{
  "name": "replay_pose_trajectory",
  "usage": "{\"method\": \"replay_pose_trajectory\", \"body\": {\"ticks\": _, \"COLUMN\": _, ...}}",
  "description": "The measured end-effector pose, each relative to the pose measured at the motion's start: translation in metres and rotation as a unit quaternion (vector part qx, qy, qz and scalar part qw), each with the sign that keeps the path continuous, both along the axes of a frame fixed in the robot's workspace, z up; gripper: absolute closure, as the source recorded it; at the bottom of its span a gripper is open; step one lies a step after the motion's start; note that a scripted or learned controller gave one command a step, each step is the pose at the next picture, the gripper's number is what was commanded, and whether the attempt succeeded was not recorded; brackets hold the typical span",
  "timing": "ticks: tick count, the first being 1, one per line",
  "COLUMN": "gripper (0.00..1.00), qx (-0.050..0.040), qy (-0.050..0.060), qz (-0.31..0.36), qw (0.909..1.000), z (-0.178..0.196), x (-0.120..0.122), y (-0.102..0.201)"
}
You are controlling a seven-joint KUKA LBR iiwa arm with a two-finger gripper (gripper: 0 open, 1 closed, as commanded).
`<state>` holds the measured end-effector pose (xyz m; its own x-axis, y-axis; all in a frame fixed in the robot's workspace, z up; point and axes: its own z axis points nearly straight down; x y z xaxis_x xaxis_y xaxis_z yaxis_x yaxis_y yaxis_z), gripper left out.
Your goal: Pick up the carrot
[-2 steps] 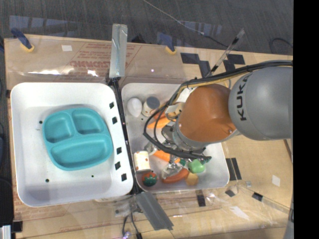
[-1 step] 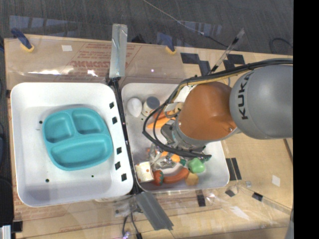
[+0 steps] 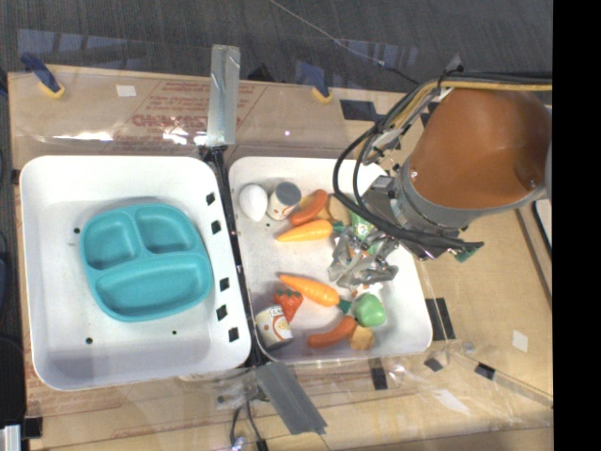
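Camera view: two white bins side by side on the counter. Left bin has a teal divided plate, flat, near the middle. Right bin is the cluttered one, toy food heaped loosely, looks like a pick source.

Carrot lies on its side near the centre of the right bin, orange body pointing left, green top to the right, just beside a green round piece. Several other orange items close by: a yellow-orange piece above it, a red-orange one higher up, another orange piece below. Easy to confuse. White egg and a small can near the bin's left wall.

Arm comes in from the right, wrist with orange band over the bin's right half, pointing down. Gripper sits low, just right of the carrot, by its green top. The carrot is not between the fingers; whether they're open or closed I cannot tell, too cluttered. Judgement: approach phase, grasp not yet made.
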<state>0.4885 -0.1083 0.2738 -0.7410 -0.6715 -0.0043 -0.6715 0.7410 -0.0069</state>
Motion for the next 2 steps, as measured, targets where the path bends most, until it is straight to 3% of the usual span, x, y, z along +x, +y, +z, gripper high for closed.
{"method": "replay_pose_trajectory", "body": {"ticks": 1, "gripper": 0.00, "qx": 0.0008, "qy": 0.002, "qz": 0.000, "qw": 1.0000, "z": -0.002, "x": -0.001, "y": 0.000}}
{"method": "replay_pose_trajectory", "body": {"ticks": 2, "gripper": 0.00, "qx": 0.0010, "qy": 0.005, "qz": 0.066, "qw": 0.9978, "z": -0.143, "x": 0.002, "y": -0.007}}
